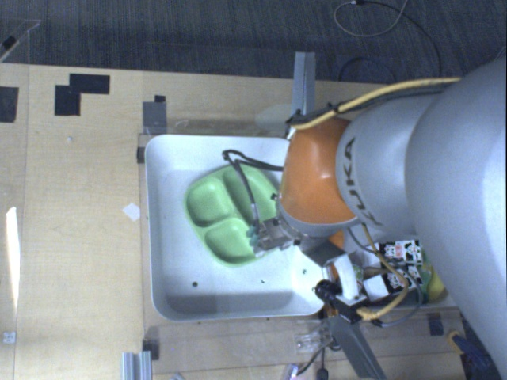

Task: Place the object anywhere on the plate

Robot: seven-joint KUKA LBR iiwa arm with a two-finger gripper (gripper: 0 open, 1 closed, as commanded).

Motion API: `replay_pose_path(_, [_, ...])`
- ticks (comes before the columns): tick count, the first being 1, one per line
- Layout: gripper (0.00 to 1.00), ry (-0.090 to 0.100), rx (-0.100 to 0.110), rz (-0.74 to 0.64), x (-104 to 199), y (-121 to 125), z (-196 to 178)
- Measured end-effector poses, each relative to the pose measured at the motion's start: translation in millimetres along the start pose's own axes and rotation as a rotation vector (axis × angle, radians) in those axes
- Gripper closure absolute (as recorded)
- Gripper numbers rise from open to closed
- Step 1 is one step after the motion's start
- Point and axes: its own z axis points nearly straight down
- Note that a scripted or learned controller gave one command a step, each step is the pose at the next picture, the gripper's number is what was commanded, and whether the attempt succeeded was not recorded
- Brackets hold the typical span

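- Camera view, looking down at a slant: the grey arm [444, 212] comes in from the right and takes up most of that side, its orange band [313, 184] sitting right over the right edge of the white bin [170, 236].
- In that bin lies a green plate [218, 212], split into three compartments, resting toward the middle-right of the bin floor; its left and near compartments are in plain sight, the far-right one partly covered by the wrist.
- The end effector [265, 236] hangs low over the plate's right edge, at the spot where the compartments meet; a bit of metal hardware shows there, just beneath the orange band.
- Open or clenched? I cannot tell, the wrist blocks the view, and no object can be made out between its parts.
- The object to be placed: I cannot pick it out anywhere; the visible compartments of the plate show plain green.
- A dark cable [245, 165] loops from the wrist across the far part of the plate.
- Near-right of the bin, a cluster of wires and connectors [372, 279] hangs off the arm.
- The wooden bench [71, 236] stretches out to the left, with black markers [79, 92] at its far-left corner.
- A grey post [304, 81] stands at the far edge of the bin.
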Motion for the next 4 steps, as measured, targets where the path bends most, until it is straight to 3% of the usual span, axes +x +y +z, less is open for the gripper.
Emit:
replay_pose_path(1, [0.00,0.000,0.000,0.000,0,0,0])
replay_pose_path(2, [1.00,0.000,-0.004,0.000,0,2,-10])
replay_pose_path(3, [0.00,0.000,-0.004,0.000,0,2,-10])
replay_pose_path(4, [1.00,0.000,-0.007,0.000,0,4,-20])
